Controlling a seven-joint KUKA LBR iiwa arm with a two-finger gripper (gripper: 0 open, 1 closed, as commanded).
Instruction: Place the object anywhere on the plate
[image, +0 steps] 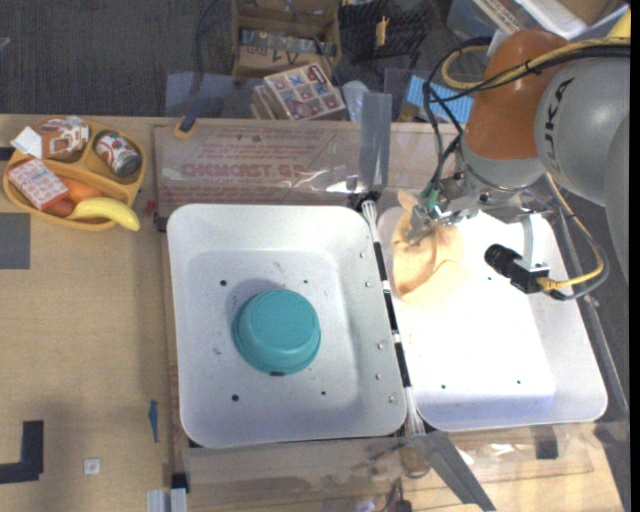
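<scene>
A round teal plate (277, 330) lies in the middle of the left white bin (200, 400). A pale tan, soft-looking object (418, 262) sits at the upper left of the right white bin (500, 390), close to the divider between the bins. My gripper (432, 213) is directly over the object's top edge and touches or nearly touches it. The wrist hides the contact point. The object looks slightly blurred.
A yellow tray (70, 180) with toy food and a banana rests on the bench at the far left. Cables and a black connector (512, 265) hang from the arm over the right bin. Boxes and clutter lie beyond the bins' far edge.
</scene>
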